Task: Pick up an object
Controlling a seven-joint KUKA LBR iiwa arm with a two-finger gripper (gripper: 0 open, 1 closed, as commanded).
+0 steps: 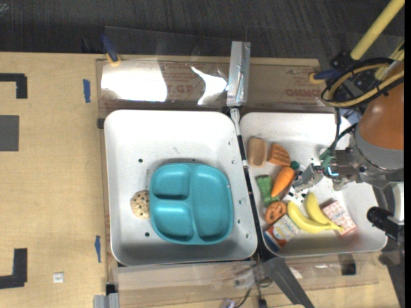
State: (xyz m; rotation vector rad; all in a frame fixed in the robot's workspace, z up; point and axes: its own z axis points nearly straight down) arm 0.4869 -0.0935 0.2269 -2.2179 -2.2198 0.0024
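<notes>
The right bin (290,124) holds several toy foods. Among them are an orange carrot (282,179), two yellow bananas (311,213), a pink box (338,216), a tan bread piece (257,151), an orange wedge (279,154), a green piece (264,188), an orange pretzel-like piece (275,209) and a small carton (283,229). My gripper (306,177) hangs low over this bin, just right of the carrot's top and above the bananas. Nothing can be seen held in it.
The left bin (167,133) holds a teal divided plate (191,202) with a cookie (140,204) beside its left edge. Cables and a yellow pole (379,24) crowd the back right. A metal divider (237,76) stands behind the seam between the bins.
</notes>
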